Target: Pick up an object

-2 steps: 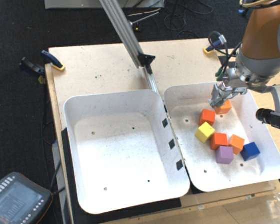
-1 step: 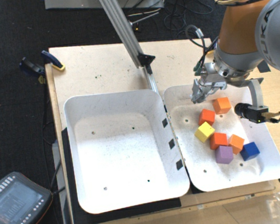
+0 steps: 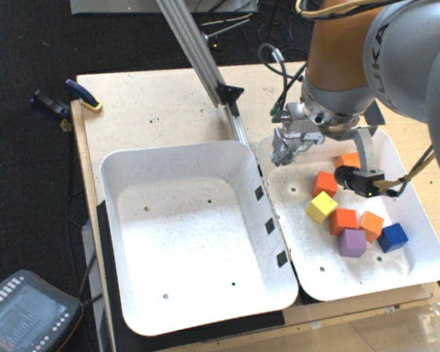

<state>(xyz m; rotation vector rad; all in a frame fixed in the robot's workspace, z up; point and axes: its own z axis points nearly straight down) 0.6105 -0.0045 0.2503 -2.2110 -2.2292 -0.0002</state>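
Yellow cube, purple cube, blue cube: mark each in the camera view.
yellow cube (image 3: pixel 321 207): camera view, middle of its top face.
purple cube (image 3: pixel 352 241): camera view, middle of its top face.
blue cube (image 3: pixel 393 236): camera view, middle of its top face.

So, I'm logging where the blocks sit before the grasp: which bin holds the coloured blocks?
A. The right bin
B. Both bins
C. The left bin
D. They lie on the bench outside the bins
A: the yellow block, purple block and blue block lie clustered with the orange ones in the right bin, below the gripper.
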